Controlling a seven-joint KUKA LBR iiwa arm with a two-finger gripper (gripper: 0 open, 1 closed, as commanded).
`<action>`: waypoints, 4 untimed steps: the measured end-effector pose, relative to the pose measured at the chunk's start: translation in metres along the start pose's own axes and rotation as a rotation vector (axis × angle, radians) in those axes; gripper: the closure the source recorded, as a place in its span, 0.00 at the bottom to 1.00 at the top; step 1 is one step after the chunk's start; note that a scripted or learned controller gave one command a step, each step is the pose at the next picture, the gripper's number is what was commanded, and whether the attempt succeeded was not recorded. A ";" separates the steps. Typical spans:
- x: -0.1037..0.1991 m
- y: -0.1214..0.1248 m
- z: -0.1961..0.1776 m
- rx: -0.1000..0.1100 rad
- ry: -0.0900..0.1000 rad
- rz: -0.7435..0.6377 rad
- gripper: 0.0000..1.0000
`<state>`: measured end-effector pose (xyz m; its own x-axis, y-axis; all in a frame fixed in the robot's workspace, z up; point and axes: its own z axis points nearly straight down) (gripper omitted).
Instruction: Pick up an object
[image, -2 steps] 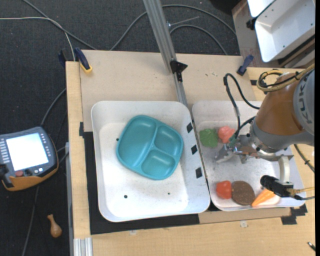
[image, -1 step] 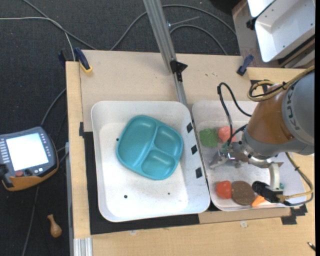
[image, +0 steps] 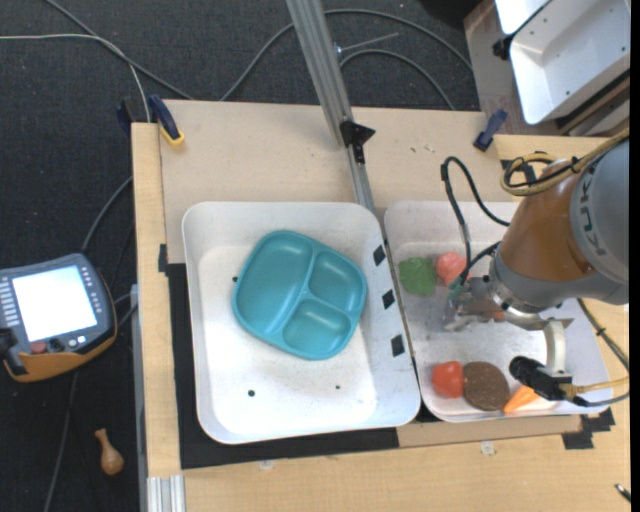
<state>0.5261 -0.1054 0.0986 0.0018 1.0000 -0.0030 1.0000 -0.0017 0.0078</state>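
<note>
Two white bins (image: 300, 420) on plywood bench (image: 260, 150).

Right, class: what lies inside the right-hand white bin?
In the right bin lie a green piece, a pink piece, a red piece, a brown disc and an orange piece. The arm covers the bin's far right part.
</note>
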 end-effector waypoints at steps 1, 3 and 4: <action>0.005 -0.006 -0.047 0.004 0.003 -0.003 1.00; -0.001 -0.006 -0.151 0.001 0.002 -0.003 1.00; 0.039 0.011 -0.150 0.005 0.004 -0.006 1.00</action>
<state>0.5357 -0.0660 0.2486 -0.0047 1.0000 0.0005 1.0000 0.0047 0.0027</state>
